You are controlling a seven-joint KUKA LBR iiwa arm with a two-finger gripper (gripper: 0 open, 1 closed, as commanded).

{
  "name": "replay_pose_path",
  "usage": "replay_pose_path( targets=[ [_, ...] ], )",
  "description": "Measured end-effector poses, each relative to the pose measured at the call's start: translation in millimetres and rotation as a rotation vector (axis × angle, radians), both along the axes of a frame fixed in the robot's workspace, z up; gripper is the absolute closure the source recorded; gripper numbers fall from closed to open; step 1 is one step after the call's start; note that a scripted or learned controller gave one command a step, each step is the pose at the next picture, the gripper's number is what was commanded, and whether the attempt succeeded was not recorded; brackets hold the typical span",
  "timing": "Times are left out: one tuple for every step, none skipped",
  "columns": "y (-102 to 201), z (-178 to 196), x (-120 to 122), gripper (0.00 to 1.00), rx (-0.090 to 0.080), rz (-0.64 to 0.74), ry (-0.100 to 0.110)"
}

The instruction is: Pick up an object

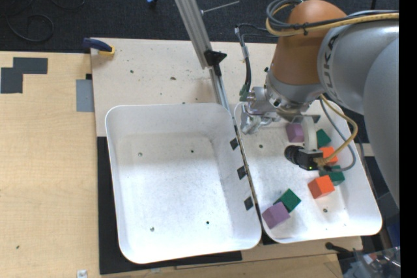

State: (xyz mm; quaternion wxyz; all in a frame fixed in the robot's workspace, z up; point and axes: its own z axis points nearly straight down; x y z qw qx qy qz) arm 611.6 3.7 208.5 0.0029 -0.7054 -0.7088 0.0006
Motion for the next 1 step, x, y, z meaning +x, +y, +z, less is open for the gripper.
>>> replay_pose_path(
  targets=[
    [53.0, 15.5, -15.0, 1.00, -0.001, 0.000, 0.000]
  ],
)
